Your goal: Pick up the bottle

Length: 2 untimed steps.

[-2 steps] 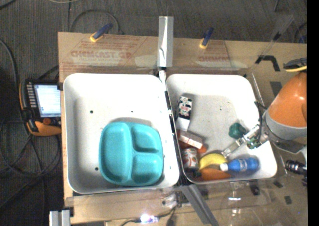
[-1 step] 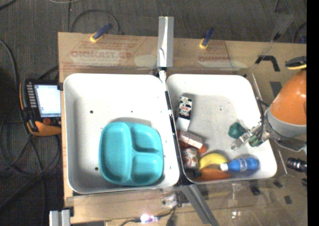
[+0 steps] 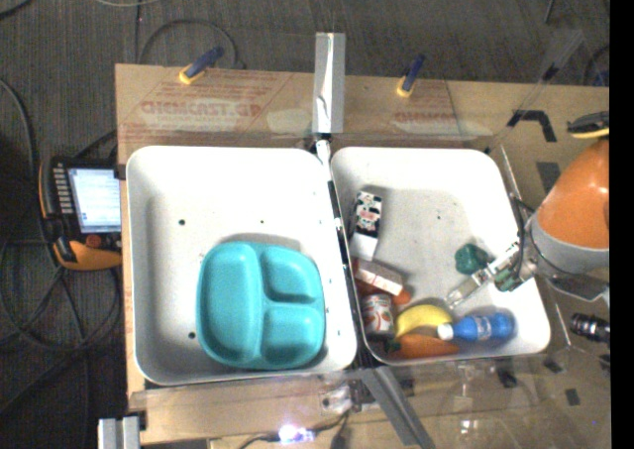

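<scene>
From the overhead camera view: lying on its side at the front edge of the right-hand shallow white bin [image 3: 495,174], touching a yellow banana-shaped toy [image 3: 422,318] and an orange carrot-like piece [image 3: 426,345], a small blue plastic bottle with a white cap [image 3: 482,327]. Just above and right of it, not touching, the silver two-finger gripper [image 3: 485,277], beside a dark green lump [image 3: 470,259]; impossible to tell whether apart or together. Judged barely begun: nothing grasped, descent onto the bottle, closing and lifting all left.
</scene>
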Tool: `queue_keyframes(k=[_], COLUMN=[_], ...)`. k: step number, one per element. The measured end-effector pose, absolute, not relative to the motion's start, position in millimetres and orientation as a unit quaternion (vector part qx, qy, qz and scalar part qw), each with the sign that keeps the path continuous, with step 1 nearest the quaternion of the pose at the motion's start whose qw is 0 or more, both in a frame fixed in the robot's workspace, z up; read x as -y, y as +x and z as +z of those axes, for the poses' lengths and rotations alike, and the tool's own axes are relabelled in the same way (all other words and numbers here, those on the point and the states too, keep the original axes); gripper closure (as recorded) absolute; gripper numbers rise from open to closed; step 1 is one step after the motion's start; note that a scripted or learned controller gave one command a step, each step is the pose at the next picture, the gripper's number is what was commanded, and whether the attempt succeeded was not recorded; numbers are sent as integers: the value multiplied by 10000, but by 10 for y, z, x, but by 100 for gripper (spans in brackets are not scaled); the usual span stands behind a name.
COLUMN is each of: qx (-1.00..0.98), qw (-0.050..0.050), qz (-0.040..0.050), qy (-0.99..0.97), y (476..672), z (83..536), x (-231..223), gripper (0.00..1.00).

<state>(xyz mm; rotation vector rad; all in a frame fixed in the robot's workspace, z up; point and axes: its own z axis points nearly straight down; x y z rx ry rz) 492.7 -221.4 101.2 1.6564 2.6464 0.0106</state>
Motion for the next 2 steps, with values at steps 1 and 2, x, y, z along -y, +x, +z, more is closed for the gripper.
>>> queue_keyframes(k=[1, 2], qx=[-7090, -7373], qw=[75, 4], qz=[116, -13], qy=[7051, 6756], y=[4974, 4903], z=[950, 2046], x=[2129, 1986], gripper=[0, 0])
